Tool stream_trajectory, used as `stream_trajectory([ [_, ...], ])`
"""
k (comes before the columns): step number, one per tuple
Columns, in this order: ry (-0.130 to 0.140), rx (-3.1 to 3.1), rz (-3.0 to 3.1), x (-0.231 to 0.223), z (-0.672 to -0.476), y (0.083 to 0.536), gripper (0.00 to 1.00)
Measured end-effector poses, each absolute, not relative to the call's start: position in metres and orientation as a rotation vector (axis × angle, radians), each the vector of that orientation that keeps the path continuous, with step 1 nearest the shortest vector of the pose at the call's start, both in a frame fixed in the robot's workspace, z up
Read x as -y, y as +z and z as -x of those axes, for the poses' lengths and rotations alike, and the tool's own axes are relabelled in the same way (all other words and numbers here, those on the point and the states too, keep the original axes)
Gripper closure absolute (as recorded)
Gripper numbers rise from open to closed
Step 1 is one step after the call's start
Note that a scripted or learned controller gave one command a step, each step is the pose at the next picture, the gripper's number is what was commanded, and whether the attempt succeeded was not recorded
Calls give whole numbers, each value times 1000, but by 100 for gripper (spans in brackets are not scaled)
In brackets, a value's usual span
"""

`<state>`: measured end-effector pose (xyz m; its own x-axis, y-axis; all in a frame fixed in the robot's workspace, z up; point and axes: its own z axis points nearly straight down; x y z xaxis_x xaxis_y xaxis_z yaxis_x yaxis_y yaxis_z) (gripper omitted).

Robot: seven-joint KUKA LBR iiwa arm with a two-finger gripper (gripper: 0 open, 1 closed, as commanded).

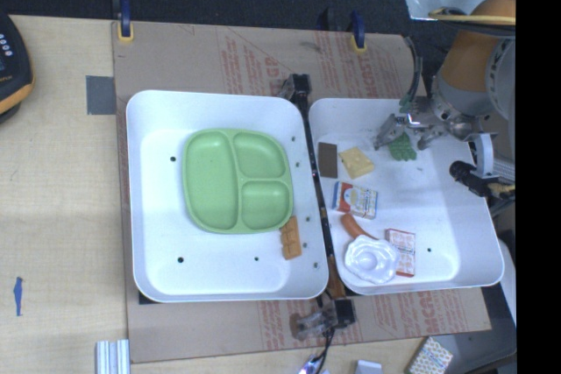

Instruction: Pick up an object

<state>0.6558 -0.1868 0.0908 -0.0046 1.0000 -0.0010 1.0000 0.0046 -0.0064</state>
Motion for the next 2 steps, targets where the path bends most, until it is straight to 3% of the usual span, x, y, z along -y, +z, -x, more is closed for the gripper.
stream_trajectory([
  [1,3,2224,2220,213,-656,93,0],
  [2,6,2227,2211,176,-656,92,0],
])
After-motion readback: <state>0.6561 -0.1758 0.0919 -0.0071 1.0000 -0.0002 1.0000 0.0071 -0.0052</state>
